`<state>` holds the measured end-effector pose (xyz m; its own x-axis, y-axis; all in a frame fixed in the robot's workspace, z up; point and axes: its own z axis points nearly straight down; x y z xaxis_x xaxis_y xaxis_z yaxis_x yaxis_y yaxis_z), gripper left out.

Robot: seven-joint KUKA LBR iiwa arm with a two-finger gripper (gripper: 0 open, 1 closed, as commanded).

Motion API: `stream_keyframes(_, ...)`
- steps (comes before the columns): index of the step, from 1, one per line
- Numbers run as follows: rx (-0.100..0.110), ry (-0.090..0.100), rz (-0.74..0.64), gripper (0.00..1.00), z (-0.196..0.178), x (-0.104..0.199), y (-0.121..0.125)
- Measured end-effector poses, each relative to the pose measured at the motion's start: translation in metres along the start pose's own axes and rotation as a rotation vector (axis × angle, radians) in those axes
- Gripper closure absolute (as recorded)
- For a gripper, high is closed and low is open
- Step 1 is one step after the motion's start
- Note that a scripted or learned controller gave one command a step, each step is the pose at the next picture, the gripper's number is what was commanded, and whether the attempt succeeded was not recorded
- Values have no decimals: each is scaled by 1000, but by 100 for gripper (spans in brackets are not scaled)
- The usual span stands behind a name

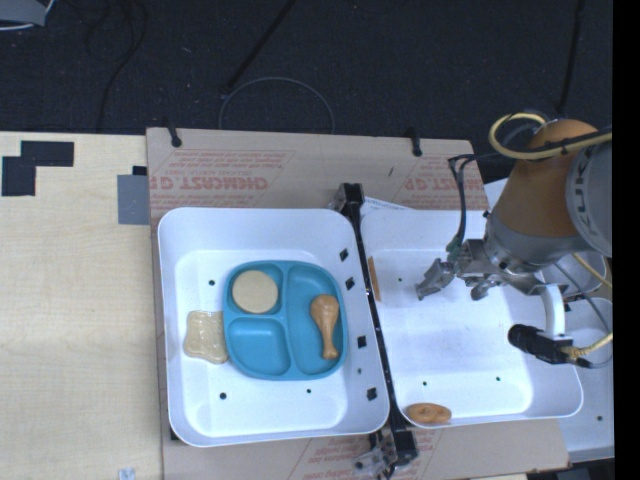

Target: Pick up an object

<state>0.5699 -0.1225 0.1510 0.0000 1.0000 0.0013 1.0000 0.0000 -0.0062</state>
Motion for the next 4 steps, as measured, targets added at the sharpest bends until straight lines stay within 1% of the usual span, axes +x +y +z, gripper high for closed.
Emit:
stream_keyframes(1, 1, 0, 1, 0, 62, 1, 6)
stream_keyframes(2, 0, 0, 7, 100, 48, 0, 6)
stream_keyframes(3, -7, -1, 8, 100, 6, -2, 3)
stream_keyframes(4, -7, -2, 8, 100, -38, -3, -2)
